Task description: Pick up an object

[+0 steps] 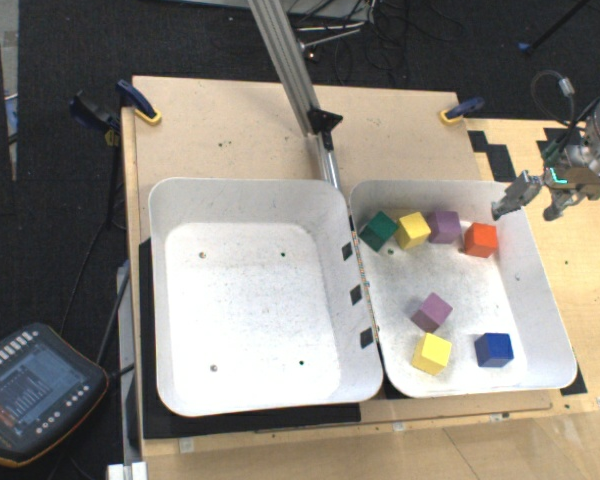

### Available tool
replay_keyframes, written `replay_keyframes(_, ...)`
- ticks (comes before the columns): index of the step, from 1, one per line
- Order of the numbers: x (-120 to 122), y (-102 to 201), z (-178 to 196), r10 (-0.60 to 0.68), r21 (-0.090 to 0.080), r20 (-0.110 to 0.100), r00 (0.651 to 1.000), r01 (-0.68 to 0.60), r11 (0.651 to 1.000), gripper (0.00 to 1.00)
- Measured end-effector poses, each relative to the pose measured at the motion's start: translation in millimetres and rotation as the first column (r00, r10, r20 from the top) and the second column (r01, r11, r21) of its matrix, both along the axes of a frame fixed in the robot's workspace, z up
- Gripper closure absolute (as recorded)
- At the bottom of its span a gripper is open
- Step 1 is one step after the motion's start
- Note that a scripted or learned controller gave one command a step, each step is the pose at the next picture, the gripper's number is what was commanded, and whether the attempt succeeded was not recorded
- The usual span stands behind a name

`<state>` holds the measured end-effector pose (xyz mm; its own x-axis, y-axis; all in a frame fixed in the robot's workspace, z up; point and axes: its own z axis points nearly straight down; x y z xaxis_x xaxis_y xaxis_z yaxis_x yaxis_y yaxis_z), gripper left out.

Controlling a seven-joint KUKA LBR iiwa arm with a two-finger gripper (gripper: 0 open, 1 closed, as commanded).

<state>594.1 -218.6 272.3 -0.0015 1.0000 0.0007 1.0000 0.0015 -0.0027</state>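
1. 2 white bins side by side on counter (240, 118): left bin (180, 268), right bin (540, 308).
2. 7 cubes total, all in right bin, by colour: 2 yellow, 2 purple, 1 green, 1 orange, 1 blue.
3. Far row, left to right: green cube (379, 231), yellow cube (414, 229), purple cube (444, 226), orange cube (481, 239). First three touching or nearly so; orange just beside purple, by bin's right wall.
4. Near group: 2nd purple (432, 311) mid-bin, tilted; 2nd yellow (432, 352) just below it; blue cube (494, 349) to right of that yellow, apart.
5. Tool (533, 196) at right, above right bin's far right rim, just beside orange cube. Fingers spread, nothing between them; no cube gripped.
6. 3 clamps on counter's far edge: 2 at left corner (138, 100), 1 at right (461, 110).
7. 1 metal pole (285, 48) slanting from top down to gap between bins.
8. 1 pendant (30, 393) w/ screen on floor, bottom left.
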Motion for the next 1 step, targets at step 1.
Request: replay_keyframes(1,0.7,0.1,1.6,0.002,-0.002,0.003,1.0,-0.002,1.0,0.0)
